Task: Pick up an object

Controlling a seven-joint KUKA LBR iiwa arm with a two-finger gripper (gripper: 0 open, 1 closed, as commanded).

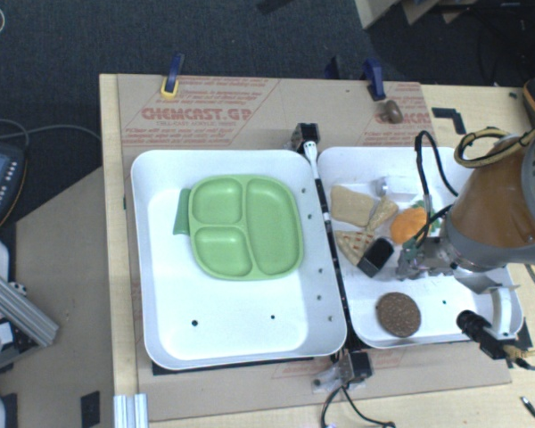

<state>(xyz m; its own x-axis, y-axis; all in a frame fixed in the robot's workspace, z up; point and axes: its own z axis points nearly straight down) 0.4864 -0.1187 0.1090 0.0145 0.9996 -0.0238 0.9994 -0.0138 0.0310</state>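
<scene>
Camera view from above and at a slant shows you a cardboard-topped bench (250, 105) bearing two shallow white bins side by side; the left bin (160, 319) sits toward nine o'clock of the picture's middle, the right bin (361, 163) toward three o'clock.

Your left bin holds a pale green divided tray (247, 226) with three compartments, lying in the bin's upper half, toward twelve o'clock of that bin's centre.

Your right bin holds a small cluster of things; a tan wedge-shaped block (352, 205) lies at about ten o'clock in that bin; a small clear, whitish item (394, 186), too blurred to name, lies at about twelve o'clock; an orange ball-like object (408, 225) sits near the bin's middle; a small black block (374, 257) lies just beside the orange object, at its seven o'clock; a brown speckled disc (399, 314) lies flat at about six o'clock, apart from the rest.

Your arm (499, 212) enters from three o'clock, its orange band broad above the wrist; the gripper (416, 259) is down inside the right bin, just at five o'clock of the orange object and at three o'clock of the black block; you cannot tell from this angle how it is set, nor whether it touches anything.
</scene>
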